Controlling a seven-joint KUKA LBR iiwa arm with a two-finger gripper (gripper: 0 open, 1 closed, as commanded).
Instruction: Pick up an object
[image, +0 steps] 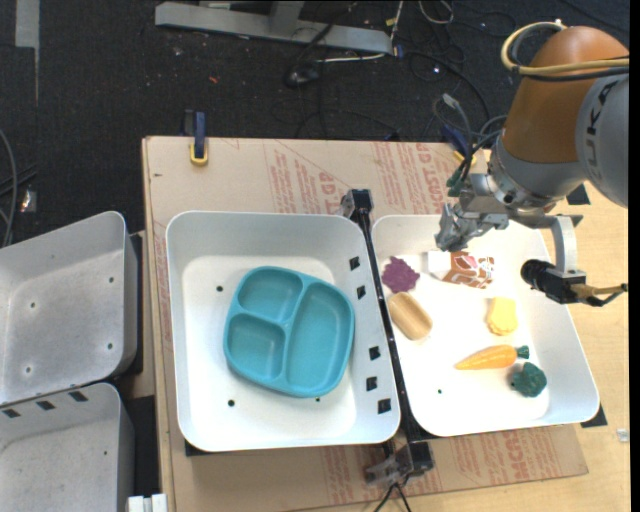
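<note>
gripper (452, 237) low over right bin (570, 385), beside red-and-white packet (472, 270)

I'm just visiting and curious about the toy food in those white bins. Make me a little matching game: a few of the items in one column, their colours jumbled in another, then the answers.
Things:
1. sectioned plate in the left bin
2. carrot
3. grape bunch
4. broccoli piece

Colours:
A. purple
B. dark green
C. turquoise
D. orange

Pairs: 1-C, 2-D, 3-A, 4-B

The carrot, grape bunch and broccoli piece all lie in the right bin, where the gripper hangs near the far side.
</note>
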